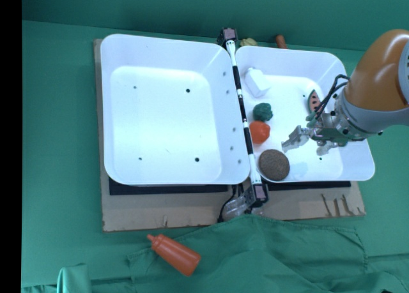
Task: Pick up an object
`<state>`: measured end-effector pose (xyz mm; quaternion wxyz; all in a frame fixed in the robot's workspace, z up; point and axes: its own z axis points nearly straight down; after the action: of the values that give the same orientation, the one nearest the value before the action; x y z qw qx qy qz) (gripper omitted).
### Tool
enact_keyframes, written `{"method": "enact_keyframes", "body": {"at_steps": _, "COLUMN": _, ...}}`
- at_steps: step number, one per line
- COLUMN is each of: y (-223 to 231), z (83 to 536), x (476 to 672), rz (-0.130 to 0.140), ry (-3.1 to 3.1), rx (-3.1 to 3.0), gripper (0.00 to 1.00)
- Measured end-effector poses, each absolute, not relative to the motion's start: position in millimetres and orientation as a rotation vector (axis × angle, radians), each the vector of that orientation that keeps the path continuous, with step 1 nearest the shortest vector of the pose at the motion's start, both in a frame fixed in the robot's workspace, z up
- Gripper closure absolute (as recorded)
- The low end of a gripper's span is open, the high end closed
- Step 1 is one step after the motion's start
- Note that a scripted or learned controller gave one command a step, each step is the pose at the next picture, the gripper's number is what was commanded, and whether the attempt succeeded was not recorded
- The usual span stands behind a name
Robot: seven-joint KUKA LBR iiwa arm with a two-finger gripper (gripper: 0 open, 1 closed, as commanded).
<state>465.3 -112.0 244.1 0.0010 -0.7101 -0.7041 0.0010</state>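
One brown disc (273, 165) lies nearest in the right bin (358, 169), just below-left of the claw (308, 139), which hangs open and empty; beyond sit the orange piece (259, 132), green piece (262, 112) and white block (257, 82).

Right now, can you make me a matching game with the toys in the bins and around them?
Things:
1. white block
2. brown disc
3. orange bottle
4. watermelon slice

Places:
A. on the green cloth in front of the bins
B. right bin's front corner by the divider
C. right bin's back, near the divider
D. right bin, next to the arm

Pairs: 1-C, 2-B, 3-A, 4-D
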Motion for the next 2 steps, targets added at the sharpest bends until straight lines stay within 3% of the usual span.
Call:
{"method": "enact_keyframes", "body": {"at_steps": 1, "y": -63, "z": 281, "x": 480.7, "rz": -0.008, "ry": -2.228, "rx": -2.222, "gripper": 0.0}}
{"method": "enact_keyframes", "body": {"at_steps": 2, "y": -91, "z": 280, "x": 523.0, "rz": -0.006, "ry": -2.222, "rx": -2.231, "gripper": 0.0}}
